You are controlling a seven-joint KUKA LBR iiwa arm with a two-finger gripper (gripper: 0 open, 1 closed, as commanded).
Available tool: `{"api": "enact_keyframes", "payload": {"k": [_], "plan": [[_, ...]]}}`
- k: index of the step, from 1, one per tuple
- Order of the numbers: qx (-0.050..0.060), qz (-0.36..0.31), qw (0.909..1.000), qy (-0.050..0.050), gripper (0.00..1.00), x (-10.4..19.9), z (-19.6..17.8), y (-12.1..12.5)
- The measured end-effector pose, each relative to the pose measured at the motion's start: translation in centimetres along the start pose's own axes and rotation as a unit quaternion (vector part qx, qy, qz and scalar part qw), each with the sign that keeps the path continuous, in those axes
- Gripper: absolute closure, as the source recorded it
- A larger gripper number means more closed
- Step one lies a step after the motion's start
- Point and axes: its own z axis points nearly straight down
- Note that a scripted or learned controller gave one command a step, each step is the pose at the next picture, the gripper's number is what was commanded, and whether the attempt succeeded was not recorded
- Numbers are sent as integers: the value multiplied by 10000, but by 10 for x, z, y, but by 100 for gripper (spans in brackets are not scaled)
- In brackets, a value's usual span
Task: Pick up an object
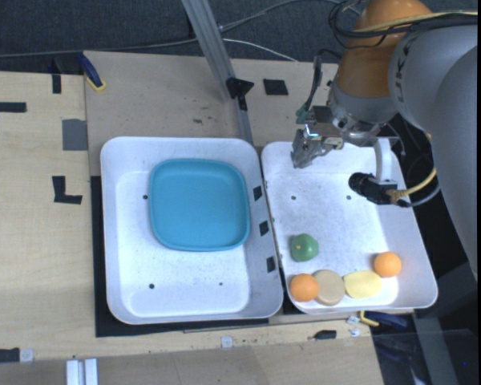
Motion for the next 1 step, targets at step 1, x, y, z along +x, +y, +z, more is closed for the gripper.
{"api": "enact_keyframes", "payload": {"k": [1], "plan": [[5, 2, 10000, -1, 100, 50, 6, 17]]}}
